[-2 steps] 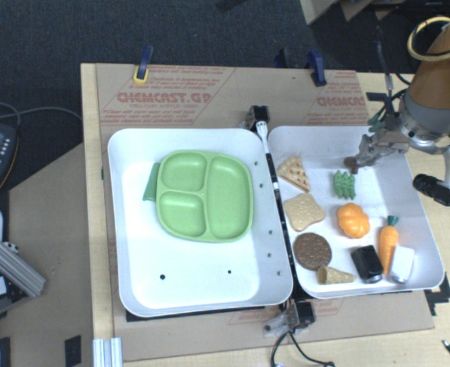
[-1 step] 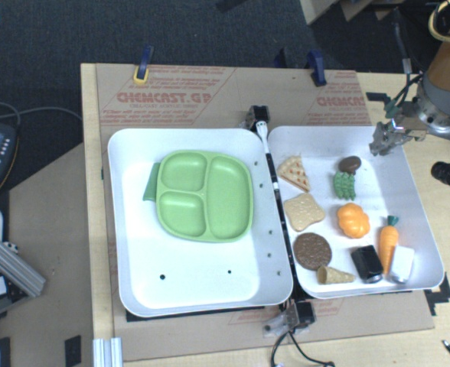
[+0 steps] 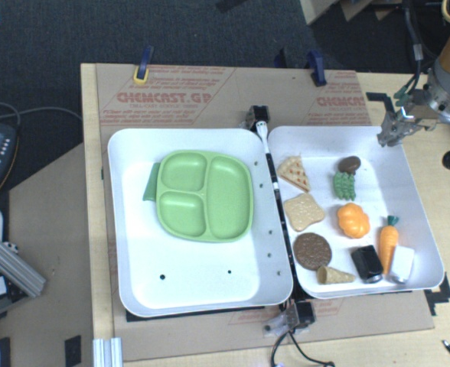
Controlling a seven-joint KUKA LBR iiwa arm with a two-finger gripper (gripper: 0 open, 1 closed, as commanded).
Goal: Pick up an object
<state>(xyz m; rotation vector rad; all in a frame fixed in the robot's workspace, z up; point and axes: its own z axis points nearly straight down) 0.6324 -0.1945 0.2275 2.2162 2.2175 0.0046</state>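
Observation:
The right bin (image 3: 409,182) holds several toy foods: a pizza slice (image 3: 294,173), a bread slice (image 3: 303,211), a brown round patty (image 3: 312,250), a cone-like wedge (image 3: 335,275), a green piece (image 3: 344,185) with a brown lump (image 3: 350,164) behind it, an orange fruit (image 3: 353,220), a carrot (image 3: 388,240), a black block (image 3: 367,263) and a white block (image 3: 402,264). My gripper (image 3: 389,134) hangs at the bin's far right corner, above the rim, with nothing visibly between its fingers.
The left bin (image 3: 133,266) carries a green three-compartment tray (image 3: 206,195). Both bins rest on a cardboard sheet (image 3: 210,90) held by a yellow clamp (image 3: 141,73) and a blue clamp (image 3: 315,67). Cables and grey equipment lie at the far left.

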